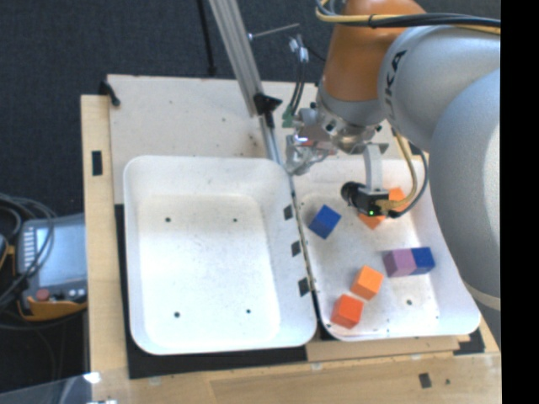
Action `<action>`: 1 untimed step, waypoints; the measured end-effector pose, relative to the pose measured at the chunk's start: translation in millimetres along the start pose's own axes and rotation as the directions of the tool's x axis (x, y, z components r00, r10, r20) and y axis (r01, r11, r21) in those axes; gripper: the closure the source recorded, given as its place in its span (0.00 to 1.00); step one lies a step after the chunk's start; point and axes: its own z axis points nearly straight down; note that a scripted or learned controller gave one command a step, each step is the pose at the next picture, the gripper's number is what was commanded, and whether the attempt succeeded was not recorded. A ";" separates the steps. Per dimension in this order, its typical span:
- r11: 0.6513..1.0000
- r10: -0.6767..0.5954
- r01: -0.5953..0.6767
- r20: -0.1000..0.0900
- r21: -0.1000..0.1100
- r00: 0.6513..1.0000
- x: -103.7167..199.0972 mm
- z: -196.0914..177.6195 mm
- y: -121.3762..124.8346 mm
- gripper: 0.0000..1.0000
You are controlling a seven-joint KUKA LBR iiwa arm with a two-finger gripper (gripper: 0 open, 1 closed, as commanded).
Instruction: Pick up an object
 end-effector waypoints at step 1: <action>1.000 0.000 0.000 0.000 0.001 1.000 49.1 13.9 9.0 1.00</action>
